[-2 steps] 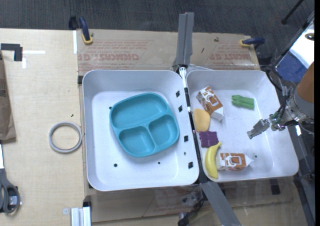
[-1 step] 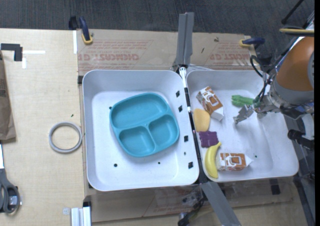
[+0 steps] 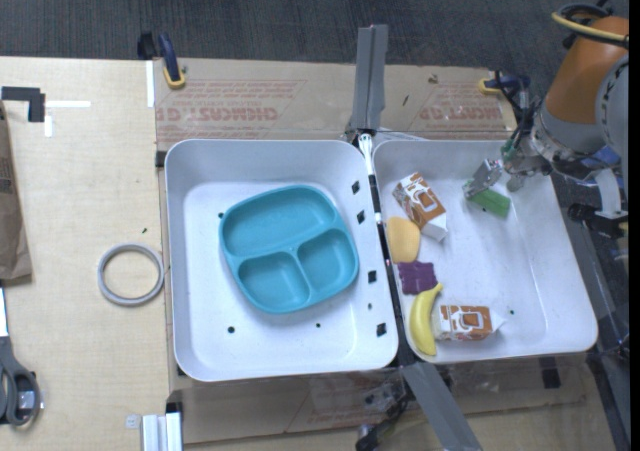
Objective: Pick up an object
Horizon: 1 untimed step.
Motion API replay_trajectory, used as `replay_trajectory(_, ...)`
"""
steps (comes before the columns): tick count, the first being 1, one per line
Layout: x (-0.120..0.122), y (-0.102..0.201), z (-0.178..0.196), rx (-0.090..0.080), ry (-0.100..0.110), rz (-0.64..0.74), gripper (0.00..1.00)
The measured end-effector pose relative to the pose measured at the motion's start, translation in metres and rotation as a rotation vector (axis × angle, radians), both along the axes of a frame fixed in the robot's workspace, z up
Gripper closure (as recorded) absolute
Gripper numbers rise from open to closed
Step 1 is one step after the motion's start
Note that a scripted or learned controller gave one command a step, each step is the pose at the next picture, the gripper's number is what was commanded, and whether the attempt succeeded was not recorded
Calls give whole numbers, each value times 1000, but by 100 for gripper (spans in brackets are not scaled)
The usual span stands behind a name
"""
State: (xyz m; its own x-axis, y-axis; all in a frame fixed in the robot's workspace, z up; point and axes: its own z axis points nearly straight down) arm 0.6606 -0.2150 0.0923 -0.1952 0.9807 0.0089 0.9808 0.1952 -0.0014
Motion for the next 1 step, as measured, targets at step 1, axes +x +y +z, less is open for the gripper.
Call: replay_trajectory(1,-1,-7,31,-11,-8,210,0)
